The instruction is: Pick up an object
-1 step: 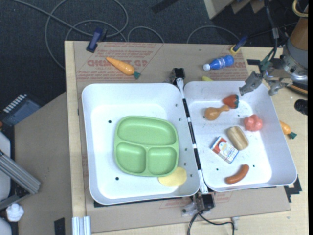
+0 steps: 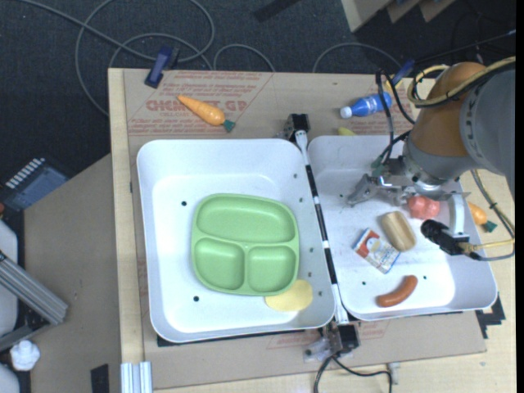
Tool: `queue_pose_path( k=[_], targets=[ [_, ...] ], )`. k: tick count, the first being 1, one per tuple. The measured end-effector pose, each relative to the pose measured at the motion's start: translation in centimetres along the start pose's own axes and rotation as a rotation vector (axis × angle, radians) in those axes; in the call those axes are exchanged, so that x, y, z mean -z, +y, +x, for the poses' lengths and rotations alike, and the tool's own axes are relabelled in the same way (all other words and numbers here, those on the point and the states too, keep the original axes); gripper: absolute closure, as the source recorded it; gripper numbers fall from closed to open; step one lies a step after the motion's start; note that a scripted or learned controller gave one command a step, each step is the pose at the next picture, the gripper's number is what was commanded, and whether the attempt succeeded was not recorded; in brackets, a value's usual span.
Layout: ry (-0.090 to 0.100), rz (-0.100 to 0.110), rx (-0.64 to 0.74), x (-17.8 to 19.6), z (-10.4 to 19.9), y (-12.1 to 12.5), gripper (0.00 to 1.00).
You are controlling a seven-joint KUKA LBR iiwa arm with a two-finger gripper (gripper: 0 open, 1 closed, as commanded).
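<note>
Well, the only lettering I can make out is the faded red print on the cardboard sheet (image 2: pixel 209 97) lying over the desk (image 2: pixel 131 244); it reads something like "GIGANT… GR…", too worn to be sure of the rest. The small red-and-white packet (image 2: pixel 377 250) in the right bin (image 2: pixel 467 289) carries printing too, but it is too small to read.

Taking that right bin as the landmark: the arm (image 2: pixel 458 121) leans in over its far right corner, grey body with the orange band above the wrist, bent down toward the bin's upper middle. The pincer (image 2: pixel 372 188) hangs low over the bin floor there, its metal fingers (image 2: pixel 358 193) spread apart, nothing between them. Inside the bin, just beside the pincer toward the near side, lies a tan bread-roll-shaped piece (image 2: pixel 399 230), touching the packet at its left. A pink object (image 2: pixel 424 207) sits near the wrist, partly hidden by it. A brown sausage-like toy (image 2: pixel 398 291) lies close to the bin's near edge.

Left of the right bin sits the other white bin (image 2: pixel 164 178), holding a green divided plate (image 2: pixel 244 244) with a pale yellow disc (image 2: pixel 288 298) at its near corner. Beyond the right bin's far rim, a blue-and-white bottle (image 2: pixel 366 106) lies on its side; farther left along the cardboard rests a toy carrot (image 2: pixel 205 110).
</note>
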State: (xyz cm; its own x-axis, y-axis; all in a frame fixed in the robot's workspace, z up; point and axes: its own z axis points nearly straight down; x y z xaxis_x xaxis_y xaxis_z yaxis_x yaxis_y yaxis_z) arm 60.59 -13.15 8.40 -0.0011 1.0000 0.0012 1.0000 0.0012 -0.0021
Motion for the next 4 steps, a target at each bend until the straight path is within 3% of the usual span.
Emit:
queue_pose_path(
  k=[1, 2, 3, 4],
  targets=[
    [-0.001, 0.0, -0.002, 0.0, -1.4, -4.3, 0.0],
    [-0.001, -0.003, -0.003, 1.1, -1.4, -4.2, 1.0],
    [-0.001, -0.002, -0.003, 1.0, -1.4, -4.3, 0.0],
    [-0.002, 0.0, -0.004, 0.0, -6.2, -8.7, 0.0]
  ],
)
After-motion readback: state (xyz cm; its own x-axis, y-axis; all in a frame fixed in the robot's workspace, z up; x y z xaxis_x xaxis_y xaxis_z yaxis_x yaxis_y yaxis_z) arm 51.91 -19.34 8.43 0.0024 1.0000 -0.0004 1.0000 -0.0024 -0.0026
